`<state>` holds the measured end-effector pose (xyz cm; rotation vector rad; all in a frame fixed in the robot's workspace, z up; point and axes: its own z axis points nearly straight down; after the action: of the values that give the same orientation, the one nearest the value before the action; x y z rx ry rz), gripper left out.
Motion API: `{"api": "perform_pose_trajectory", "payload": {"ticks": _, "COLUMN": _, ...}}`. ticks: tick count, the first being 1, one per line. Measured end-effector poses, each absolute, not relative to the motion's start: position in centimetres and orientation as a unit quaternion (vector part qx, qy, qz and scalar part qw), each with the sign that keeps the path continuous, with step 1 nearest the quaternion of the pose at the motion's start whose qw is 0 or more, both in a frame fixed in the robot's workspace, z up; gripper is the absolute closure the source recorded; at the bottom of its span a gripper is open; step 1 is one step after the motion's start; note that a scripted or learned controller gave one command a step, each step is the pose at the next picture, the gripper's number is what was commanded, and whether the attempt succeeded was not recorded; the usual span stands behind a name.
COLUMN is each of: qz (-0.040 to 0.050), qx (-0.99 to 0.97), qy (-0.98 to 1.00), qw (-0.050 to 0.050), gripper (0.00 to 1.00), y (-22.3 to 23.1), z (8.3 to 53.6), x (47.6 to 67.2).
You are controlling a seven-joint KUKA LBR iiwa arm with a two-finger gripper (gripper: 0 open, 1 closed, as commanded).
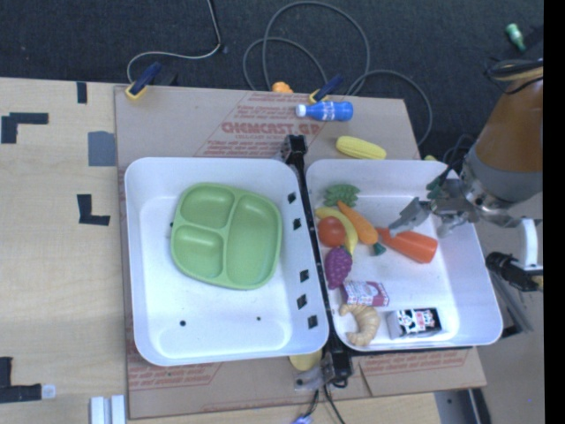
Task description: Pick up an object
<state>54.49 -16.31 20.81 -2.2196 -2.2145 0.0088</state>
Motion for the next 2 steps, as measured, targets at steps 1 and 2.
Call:
{"api": "perform_pose_trajectory", "payload": {"ticks": 1, "qz": -0.0001, "qx": -0.708, "qy": -0.707, "qw": -0.002, "gripper": 0.0, "y": -13.0, "z": 10.1, "x": 54.9}}
{"api": "perform_pose_trajectory", "payload": {"ticks": 2, "qz": 0.0001, "qx": -0.706, "qy": -0.708, "qw": -0.002, "gripper": 0.0, "y": -10.8, "z": 8.6, "x": 59.7}}
